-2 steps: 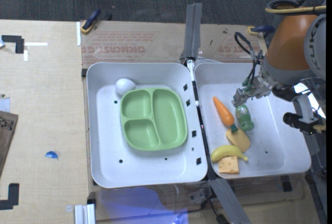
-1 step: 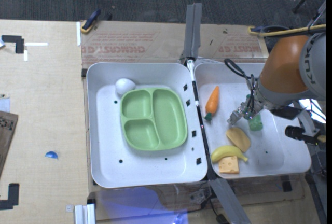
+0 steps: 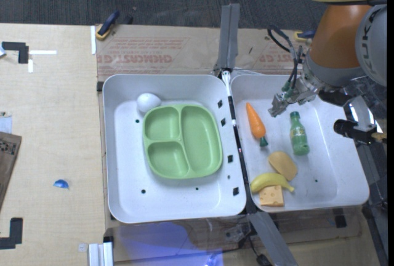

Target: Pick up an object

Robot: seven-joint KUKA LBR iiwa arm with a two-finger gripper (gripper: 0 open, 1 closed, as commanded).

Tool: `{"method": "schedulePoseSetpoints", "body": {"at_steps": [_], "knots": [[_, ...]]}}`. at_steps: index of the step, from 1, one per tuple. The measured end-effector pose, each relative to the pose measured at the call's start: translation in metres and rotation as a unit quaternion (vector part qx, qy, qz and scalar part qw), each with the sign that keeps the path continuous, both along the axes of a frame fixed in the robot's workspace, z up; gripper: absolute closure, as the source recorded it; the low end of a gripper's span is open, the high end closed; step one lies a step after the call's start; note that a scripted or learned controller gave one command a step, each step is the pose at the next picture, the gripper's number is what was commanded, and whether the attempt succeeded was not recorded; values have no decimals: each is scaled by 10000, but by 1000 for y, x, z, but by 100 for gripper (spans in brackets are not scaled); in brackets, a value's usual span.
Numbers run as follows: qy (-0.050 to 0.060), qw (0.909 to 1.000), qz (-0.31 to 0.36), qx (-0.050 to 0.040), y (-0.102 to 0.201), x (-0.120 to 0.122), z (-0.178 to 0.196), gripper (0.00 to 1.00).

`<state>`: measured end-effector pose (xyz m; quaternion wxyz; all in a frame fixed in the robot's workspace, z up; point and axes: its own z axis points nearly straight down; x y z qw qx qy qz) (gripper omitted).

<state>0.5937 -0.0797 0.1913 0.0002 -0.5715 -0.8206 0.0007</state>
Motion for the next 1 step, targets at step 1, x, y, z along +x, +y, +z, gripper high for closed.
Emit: {"method": "schedulePoseSetpoints", "body": {"at_steps": [1], "knots": [[6, 9991, -415, 2, 43, -31, 0, 100]]}}
